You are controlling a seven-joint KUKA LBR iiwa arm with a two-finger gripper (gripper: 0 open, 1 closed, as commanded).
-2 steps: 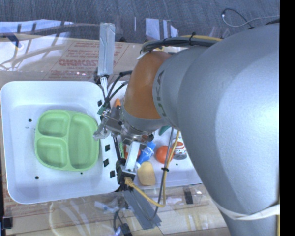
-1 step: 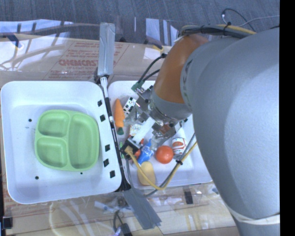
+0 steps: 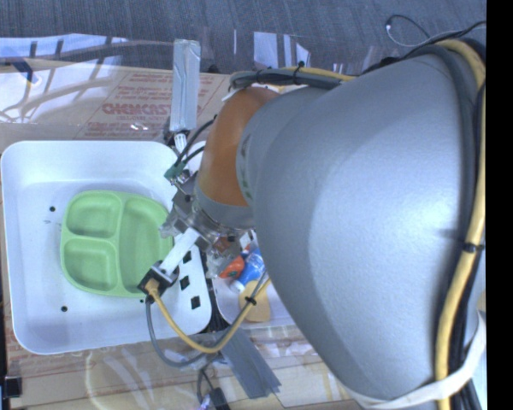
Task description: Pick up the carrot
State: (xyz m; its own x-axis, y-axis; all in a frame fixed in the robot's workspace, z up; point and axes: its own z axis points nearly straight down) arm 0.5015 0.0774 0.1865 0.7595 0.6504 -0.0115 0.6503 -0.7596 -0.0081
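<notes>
A small orange piece [image 3: 232, 268], which looks like the carrot, peeks out from under the arm at the left edge of the right bin [image 3: 231, 314]. A blue and white item [image 3: 250, 268] lies against it. My gripper [image 3: 215, 250] hangs right over this spot, below the orange wrist band [image 3: 227, 156]. Its white mounting plate with black squares [image 3: 186, 282] reaches over the divider between the bins. The arm's grey body [image 3: 359, 220] hides most of the right bin.
The left bin [image 3: 26, 229] holds a green divided plate [image 3: 111, 242] near its middle. A yellow cable [image 3: 188, 338] loops below the gripper over the bins' near rim. Cardboard and tape lie behind the bins.
</notes>
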